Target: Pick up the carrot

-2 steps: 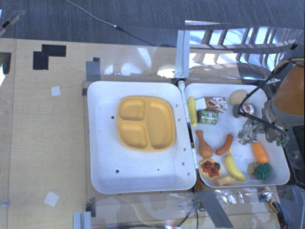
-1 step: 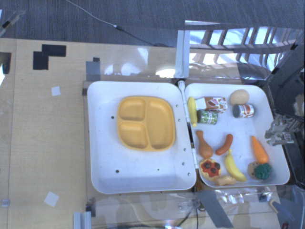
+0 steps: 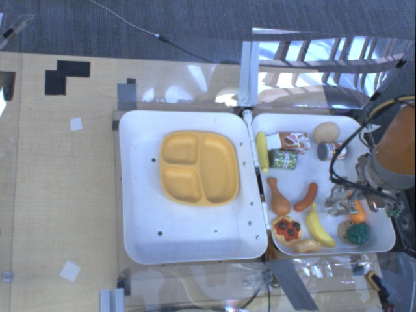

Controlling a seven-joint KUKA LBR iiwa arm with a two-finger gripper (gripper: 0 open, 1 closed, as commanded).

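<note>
Surface point(image 3: 58, 194) carries 2 bins side by side. L bin point(image 3: 140, 239) holds a divided plate point(image 3: 198, 168) near centre. R bin point(image 3: 383, 242): corn point(image 3: 262, 151) along L wall, can point(image 3: 283, 159) just beside it, drumstick point(image 3: 279, 197) below, sausage point(image 3: 306, 197) to its R, banana point(image 3: 318, 227) & pizza slice point(image 3: 286, 228) at front; carrot point(image 3: 357, 212) under pincer point(image 3: 348, 203), R side.

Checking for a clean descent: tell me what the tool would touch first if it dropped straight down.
Probably the small orange carrot, which lies right beneath the tool in the right white bin; depth is unclear from above.
</note>
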